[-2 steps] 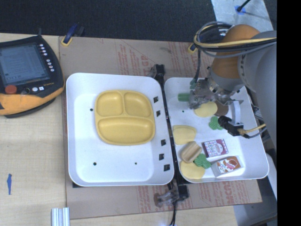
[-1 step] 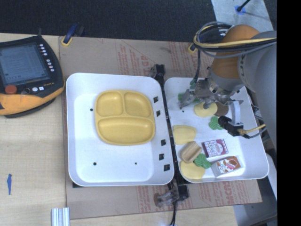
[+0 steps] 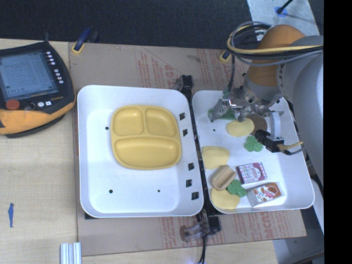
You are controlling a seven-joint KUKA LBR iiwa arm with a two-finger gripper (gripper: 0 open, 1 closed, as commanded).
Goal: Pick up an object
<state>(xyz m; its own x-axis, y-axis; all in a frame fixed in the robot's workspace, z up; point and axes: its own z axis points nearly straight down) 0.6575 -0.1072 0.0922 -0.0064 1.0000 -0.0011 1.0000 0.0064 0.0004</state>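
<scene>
1. The arm (image 3: 286, 65) hides the right bin's (image 3: 300, 194) far corner.
2. End effector (image 3: 242, 108) fingers are too dark and cluttered to read.
3. Print on two small packets (image 3: 252, 172) is illegible.

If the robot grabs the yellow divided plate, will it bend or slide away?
The yellow divided plate looks like moulded plastic with raised ridges, so it probably stays stiff. It looks thin and shallow, so likely light for its size. It lies flat on the smooth left bin, so a push would probably slide it, and its low rim may be hard to pinch.

Divided tray (image 3: 146, 136) in left bin (image 3: 91, 147), food items (image 3: 215, 157) in right bin (image 3: 300, 194), pendant (image 3: 30, 87) far left
</scene>
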